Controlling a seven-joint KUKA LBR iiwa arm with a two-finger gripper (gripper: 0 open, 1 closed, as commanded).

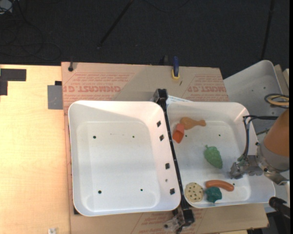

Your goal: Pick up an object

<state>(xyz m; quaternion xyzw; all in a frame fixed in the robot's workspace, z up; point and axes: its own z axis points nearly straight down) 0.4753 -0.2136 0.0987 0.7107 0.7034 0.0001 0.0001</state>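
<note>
The right bin (219, 112) holds several small toy foods: an orange carrot-like piece (178, 133), a tan chicken-leg shape (193, 123), a green leafy lump (213, 156), a red sausage (219, 185), a teal lump (214, 194) and a round speckled cookie (194, 192). My gripper (238, 170) comes in from the right, low over the bin's right side, just right of the green lump and above the sausage. Nothing shows between its tips. The orange band of the arm (281, 133) is at the right edge.
The left bin (83, 116) lies beside the right one, with a black divider strip (167, 145) between them. Cardboard lies under both bins. A pale wooden surface is to the left. A blue and yellow clamp (176, 68) stands at the back edge.
</note>
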